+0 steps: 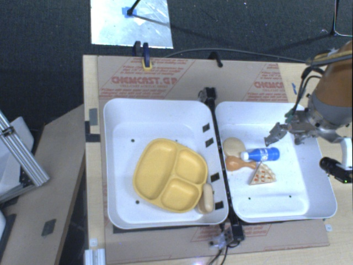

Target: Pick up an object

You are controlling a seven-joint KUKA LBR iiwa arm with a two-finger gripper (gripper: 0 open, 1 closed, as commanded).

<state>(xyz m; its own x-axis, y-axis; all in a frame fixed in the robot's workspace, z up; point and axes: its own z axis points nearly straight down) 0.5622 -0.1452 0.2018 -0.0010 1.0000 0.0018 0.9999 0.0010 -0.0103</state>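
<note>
In the right bin (317, 203), a blue bottle (263, 154) with a white cap lies on its side near the divider. A brown toy drumstick (239, 163) lies just left of it, a pale round piece (233, 146) sits above that, and a toy pizza slice (263, 175) lies below the bottle. My gripper (287, 133) hovers over the bin's back right part, just above and to the right of the bottle. Its fingers are spread open with nothing between them.
The left bin (124, 131) holds a yellow divided plate (170, 174) and a beige bread-like piece (207, 197) at the plate's lower right corner. A black clip strip (216, 148) runs along the wall between the bins. A black fitting (335, 169) sticks out by the right bin's edge.
</note>
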